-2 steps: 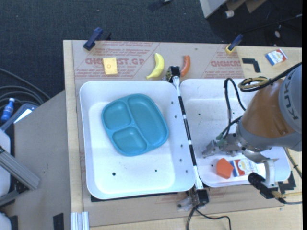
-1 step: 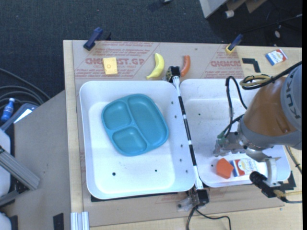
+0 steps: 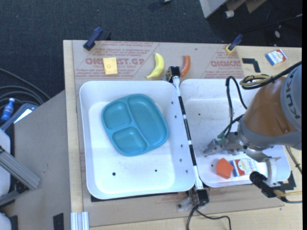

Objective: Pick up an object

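gripper (image 3: 214, 147) over right bin (image 3: 206, 95), grasp state not discernible; orange block (image 3: 223, 168) beside carton (image 3: 243, 166), could snag both.

Glossy teal plastic tray (image 3: 135, 124), smooth white plastic bins (image 3: 91, 143), matt wooden bench (image 3: 72, 109).

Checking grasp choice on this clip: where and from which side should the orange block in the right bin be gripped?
Grip the orange block across its left and right faces, coming straight down from above. It lies flat on the floor of the right bin, its top exposed. A red, white and blue packet sits against its right side, so that finger has little room. The gripper is just above-left.
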